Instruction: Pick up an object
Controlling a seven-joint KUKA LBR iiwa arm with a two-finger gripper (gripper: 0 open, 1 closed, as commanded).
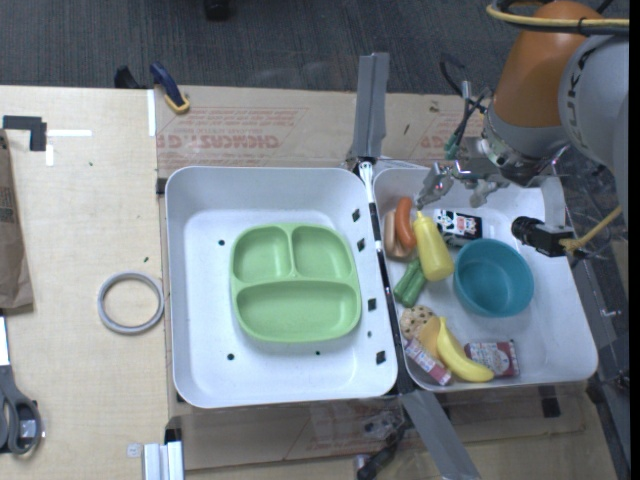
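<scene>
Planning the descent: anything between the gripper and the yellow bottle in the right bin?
Nothing visible. The gripper hangs above the bin's far end; the yellow bottle lies just below it, flanked by the orange item and blue bowl.

Arm shell: smooth grey rounded KUKA arm casing (pixel 600 88) showing at right.
Band: glossy orange band (pixel 540 63) wrapping above wrist.
Cable: yellow cable (pixel 520 4) looping over it.
Gripper: small metallic two-finger gripper (pixel 445 180) showing silver.
</scene>
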